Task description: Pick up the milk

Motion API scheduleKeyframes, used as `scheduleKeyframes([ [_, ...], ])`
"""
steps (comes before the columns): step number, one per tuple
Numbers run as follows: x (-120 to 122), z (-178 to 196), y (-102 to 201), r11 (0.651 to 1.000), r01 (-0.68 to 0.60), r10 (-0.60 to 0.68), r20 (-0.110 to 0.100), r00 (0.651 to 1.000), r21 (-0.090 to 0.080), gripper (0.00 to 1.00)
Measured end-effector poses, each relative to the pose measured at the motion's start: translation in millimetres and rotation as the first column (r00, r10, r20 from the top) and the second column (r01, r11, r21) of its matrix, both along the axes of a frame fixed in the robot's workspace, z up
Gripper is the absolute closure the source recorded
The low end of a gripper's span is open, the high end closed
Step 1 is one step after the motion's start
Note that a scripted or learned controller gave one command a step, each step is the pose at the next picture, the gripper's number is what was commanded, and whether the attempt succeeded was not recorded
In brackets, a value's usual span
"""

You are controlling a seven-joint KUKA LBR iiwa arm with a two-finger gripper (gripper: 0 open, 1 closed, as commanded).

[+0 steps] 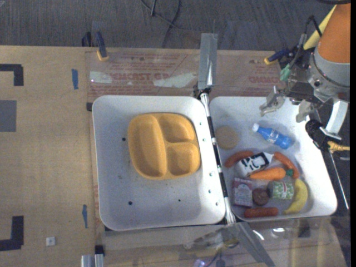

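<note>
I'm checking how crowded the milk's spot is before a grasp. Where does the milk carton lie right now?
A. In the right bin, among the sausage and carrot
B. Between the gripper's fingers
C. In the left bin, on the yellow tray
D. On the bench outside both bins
A: the milk carton lies on the floor of the right bin, with a sausage at its left end and the carrot just below it.

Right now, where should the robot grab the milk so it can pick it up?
Probably across the narrow sides of the milk carton, coming straight down from above. It lies flat and slanted in the right bin, with a sausage at its left end and a carrot just below, so the middle of its body is the freest spot. The gripper hangs open above the bin's upper right.
</note>
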State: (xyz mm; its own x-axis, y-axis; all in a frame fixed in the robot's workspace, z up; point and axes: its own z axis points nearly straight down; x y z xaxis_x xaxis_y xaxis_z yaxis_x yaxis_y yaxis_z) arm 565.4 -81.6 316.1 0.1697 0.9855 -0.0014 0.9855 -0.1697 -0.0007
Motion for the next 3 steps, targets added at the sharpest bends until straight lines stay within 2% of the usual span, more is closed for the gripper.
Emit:
scheduleKeyframes([
  [1, 0, -133, 39, 0.969, -0.247, 0.247, -0.001, 0.969, 0.002, 0.00],
  [2, -22, -199, -8, 0.982, -0.190, 0.190, 0.036, 0.981, -0.014, 0.00],
  [3, -45, -177, -69, 0.996, 0.092, -0.092, 0.001, 0.996, 0.000, 0.00],
])
